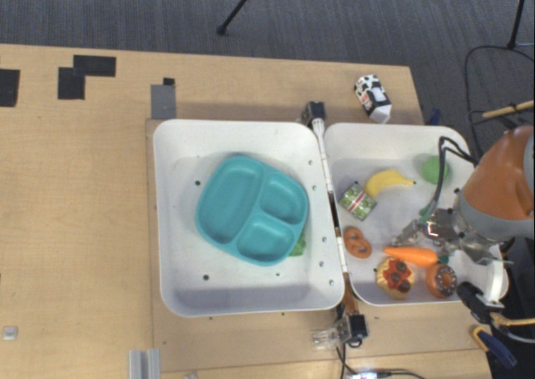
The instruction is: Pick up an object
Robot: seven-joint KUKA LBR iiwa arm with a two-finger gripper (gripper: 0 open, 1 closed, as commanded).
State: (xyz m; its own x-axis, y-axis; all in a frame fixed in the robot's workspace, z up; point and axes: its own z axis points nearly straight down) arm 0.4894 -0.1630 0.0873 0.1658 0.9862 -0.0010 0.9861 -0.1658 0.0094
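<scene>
Reach-and-descend step of the pick, by the look of it; nothing lifted yet. Tool (431, 232) down low inside the right bin (393, 136), at the end of the grey arm (501, 193) with its orange band. Cannot tell from this slant whether spread or pressed together: wrist and cabling cover the tip. Nothing seen pinched. Likeliest target the carrot (410, 256), lying flat just below and slightly left of the tool, very close, maybe touching, hard to say. Below that, a round toy with dark and red bits (394, 277), against the bin's near wall. Straight below the tool, a small orange-brown round piece (441, 279). Left of the tool, a pretzel (358, 242); up-left, a green carton (358, 200) and a banana (389, 182), apart from each other. Straight above, a green item (432, 170) near the bin's far corner, partly behind a cable. Far left, the left bin (167, 202) with a teal divided tray (253, 208). Well above and left, out on the tabletop (75, 227), a black-and-white carton (372, 97). Next move, as a judgement: needs centring over the carrot's middle, across its width not its length, then closing and a straight lift. Crowded bottom corner, so risk of nudging the neighbours or clipping the carrot's end and rolling it away.
</scene>
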